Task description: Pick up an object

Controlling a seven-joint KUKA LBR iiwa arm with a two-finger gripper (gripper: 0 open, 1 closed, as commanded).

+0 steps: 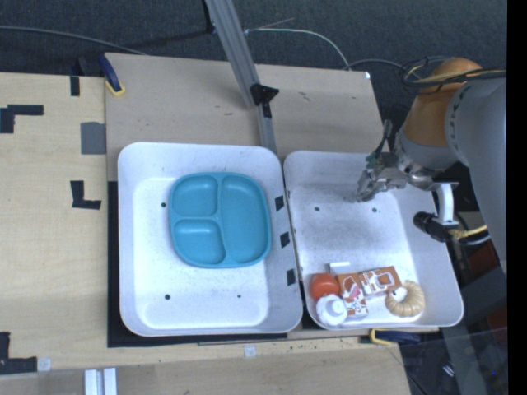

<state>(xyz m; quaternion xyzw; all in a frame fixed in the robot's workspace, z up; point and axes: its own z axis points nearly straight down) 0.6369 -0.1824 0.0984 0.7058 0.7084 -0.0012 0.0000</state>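
The gripper hangs over the far part of the right bin, close to that bin's back rim, with its dark fingertips pointing down toward the white floor. Nothing sits between its fingers; whether they are spread or closed I cannot tell, because they are small and blurred. Behind the gripper, toward the right edge, the wrist leads up into the orange band and the grey arm.

The things to pick all lie well apart from the gripper, at the near edge of the same bin, grouped in 1 cluster. Nearest the bin's left wall is a round orange-red object, and touching it on the near side is a small white cap-like piece. Just right of these lies a flat orange and white packet, slightly tilted. At the packet's right end rests a tan ring shaped like a doughnut.

To the gripper's left, across the divide, the left bin holds a blue plate with 3 compartments, lying flat in the far half of that bin.
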